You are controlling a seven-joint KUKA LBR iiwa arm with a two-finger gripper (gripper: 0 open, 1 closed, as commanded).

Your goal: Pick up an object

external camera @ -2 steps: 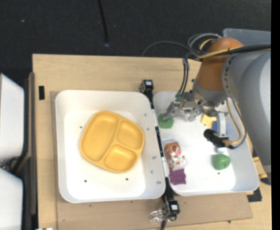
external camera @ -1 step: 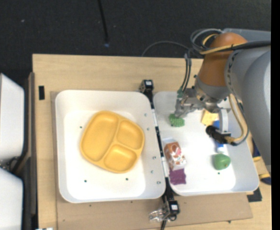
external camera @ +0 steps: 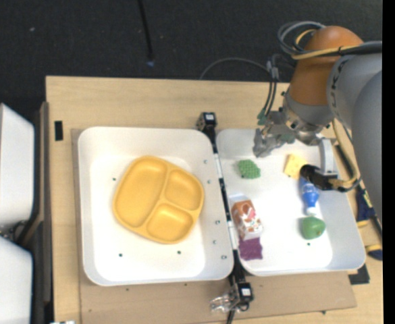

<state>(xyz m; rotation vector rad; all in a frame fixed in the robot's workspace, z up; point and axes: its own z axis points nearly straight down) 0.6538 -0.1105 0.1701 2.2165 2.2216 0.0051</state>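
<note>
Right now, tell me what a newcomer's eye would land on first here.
First, the yellow divided plate lying alone in the left bin. Next, the grey arm's orange band at upper right, its gripper poised over the right bin just above a green scrubby lump.

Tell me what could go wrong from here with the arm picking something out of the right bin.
The gripper hangs near the right bin's far rim, so dropping straight down may catch nothing or clip the wall.

The green textured piece lies just in front of it; a slightly off approach could shove it aside.

The small carton and purple piece sit tight against the divider, leaving little room for a grasp.
</note>
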